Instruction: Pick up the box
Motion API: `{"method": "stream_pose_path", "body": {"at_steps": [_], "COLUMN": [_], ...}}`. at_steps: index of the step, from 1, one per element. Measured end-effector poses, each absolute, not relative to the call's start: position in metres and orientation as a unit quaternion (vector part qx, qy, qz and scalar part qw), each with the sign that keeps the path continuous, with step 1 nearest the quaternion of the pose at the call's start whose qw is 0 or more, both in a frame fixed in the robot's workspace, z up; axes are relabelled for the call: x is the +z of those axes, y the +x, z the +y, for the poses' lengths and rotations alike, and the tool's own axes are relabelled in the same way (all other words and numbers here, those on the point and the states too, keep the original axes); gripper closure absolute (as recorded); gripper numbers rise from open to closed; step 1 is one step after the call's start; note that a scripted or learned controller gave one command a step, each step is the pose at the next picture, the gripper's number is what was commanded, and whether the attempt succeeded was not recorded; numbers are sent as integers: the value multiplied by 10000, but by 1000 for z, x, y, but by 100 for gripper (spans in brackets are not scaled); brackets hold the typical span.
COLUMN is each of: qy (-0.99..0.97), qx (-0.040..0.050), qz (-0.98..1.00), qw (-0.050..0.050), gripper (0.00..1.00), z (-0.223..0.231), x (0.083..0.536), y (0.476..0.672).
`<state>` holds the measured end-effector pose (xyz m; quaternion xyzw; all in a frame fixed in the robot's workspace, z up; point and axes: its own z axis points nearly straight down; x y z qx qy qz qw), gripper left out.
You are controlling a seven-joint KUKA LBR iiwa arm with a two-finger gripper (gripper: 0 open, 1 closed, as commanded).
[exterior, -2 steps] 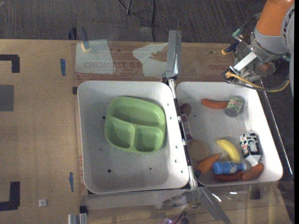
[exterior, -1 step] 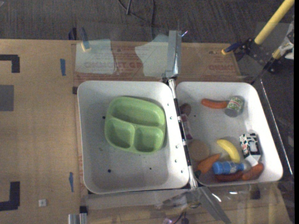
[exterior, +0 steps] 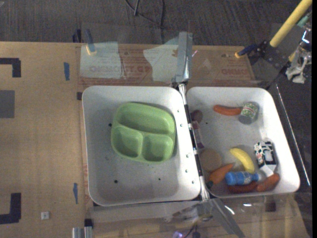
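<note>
Your target, box (exterior: 265,154), black-and-white carton, lies lower right of frame in right bin (exterior: 218,94), against right wall. Banana (exterior: 243,158) just beside, blue bottle (exterior: 241,177) near; crowding limits approach. Gripper (exterior: 298,63) upper-right corner, well apart; can't tell grip state, too blurred.

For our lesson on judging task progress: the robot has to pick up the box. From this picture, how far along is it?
Nothing looks done yet. The box, a small black-and-white carton, lies against the right wall of the right bin, next to the banana and above the blue bottle. Nothing is in hand: no arm is over either bin. Everything is left: reaching in, closing on the box and lifting it.
</note>
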<state>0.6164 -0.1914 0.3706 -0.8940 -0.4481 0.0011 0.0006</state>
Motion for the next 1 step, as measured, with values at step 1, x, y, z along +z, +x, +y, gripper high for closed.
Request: {"method": "stream_pose_path", "body": {"at_steps": [1], "qy": [-8708], "qx": [2], "qz": [-4915], "qw": [3], "gripper": [100], "z": [-214], "x": [239], "y": [515]}}
